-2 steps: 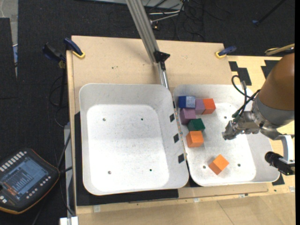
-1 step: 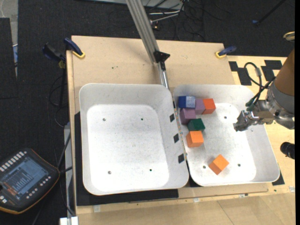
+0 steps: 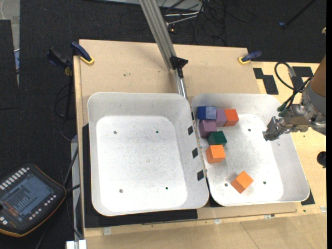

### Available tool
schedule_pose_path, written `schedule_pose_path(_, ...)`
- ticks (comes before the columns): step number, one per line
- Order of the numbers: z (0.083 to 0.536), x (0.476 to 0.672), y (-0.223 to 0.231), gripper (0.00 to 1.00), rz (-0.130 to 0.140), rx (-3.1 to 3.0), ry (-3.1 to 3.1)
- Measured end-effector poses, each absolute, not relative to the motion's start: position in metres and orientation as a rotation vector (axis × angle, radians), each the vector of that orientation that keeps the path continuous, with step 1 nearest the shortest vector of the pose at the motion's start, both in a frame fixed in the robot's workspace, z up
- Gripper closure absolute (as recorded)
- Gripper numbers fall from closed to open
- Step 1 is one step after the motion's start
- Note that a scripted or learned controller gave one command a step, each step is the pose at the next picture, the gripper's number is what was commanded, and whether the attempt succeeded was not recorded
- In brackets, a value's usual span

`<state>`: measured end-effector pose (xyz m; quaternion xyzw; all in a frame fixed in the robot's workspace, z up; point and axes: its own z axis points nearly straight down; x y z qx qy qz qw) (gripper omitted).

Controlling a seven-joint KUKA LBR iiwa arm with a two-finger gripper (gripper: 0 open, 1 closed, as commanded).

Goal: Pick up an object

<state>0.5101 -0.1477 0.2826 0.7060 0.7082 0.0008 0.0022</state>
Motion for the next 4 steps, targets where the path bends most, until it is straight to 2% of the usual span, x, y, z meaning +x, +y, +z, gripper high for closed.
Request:
schedule_pose_path(2, 0.283, 0.571, -0.051, 1.0, 0.004, 2.212, 2.228)
schedule_pose_path(4, 0.244, 0.624, 0.048, 1.0, 0.001, 2.214, 2.229)
